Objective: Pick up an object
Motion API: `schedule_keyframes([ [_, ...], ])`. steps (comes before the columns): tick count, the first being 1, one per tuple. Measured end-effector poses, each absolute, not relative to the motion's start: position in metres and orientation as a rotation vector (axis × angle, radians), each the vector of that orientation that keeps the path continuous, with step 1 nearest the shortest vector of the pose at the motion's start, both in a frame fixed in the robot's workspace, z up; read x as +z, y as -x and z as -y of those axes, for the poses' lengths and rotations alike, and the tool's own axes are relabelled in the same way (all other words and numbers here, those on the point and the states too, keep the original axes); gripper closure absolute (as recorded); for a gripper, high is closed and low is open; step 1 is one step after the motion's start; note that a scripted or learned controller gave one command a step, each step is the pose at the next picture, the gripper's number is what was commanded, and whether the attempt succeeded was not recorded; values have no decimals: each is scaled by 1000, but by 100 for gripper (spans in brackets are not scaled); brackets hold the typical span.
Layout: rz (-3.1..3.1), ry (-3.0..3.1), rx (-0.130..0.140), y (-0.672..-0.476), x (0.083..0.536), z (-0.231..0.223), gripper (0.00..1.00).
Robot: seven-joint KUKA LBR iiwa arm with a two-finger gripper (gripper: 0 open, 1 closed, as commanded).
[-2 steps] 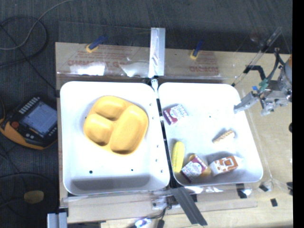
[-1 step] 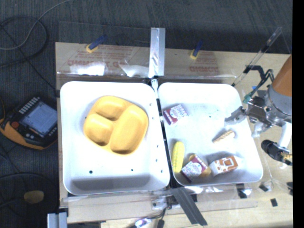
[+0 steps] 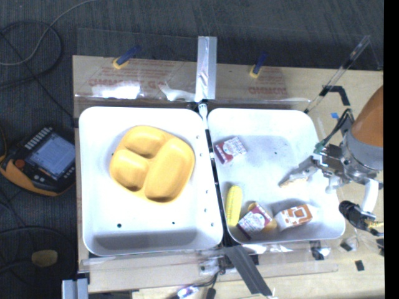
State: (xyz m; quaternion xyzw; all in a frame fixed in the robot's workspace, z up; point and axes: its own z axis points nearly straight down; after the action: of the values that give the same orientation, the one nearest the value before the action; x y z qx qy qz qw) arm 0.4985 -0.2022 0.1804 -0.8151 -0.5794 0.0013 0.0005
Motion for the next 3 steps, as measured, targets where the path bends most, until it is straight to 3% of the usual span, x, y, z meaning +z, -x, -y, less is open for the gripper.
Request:
schedule_keyframes([
  [1,1888,2522,-12,-488,90,188,0],
  [2,2137,2305,-20,-576,90,201,0],
  [3,2142,2309,-22,-578,102,202,100],
])
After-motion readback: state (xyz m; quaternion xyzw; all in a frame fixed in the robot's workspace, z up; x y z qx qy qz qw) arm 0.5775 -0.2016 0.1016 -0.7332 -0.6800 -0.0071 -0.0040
